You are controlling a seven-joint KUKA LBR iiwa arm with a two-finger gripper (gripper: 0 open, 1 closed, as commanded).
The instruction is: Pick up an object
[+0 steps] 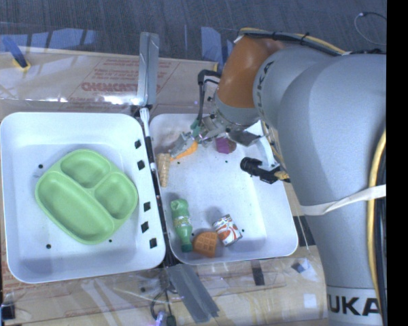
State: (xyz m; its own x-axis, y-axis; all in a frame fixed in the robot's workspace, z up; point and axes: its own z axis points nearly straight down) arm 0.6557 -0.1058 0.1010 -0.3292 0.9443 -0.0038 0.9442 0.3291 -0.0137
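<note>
Two white bins [13, 182]: 1 green tray [85, 195] left, ~6 items right; fingers' [198, 133] state unclear.

From my seat the arm [326, 128] covers the right bin's [272, 246] far right corner and much of its right wall, and runs out of frame at the right and the bottom. The gripper [194, 138] is a small tangle of metal at the bin's far end; I cannot tell how it stands. An orange object [185, 151] beside it is too small to name. A purple object [224, 144] is partly under the wrist.
</note>
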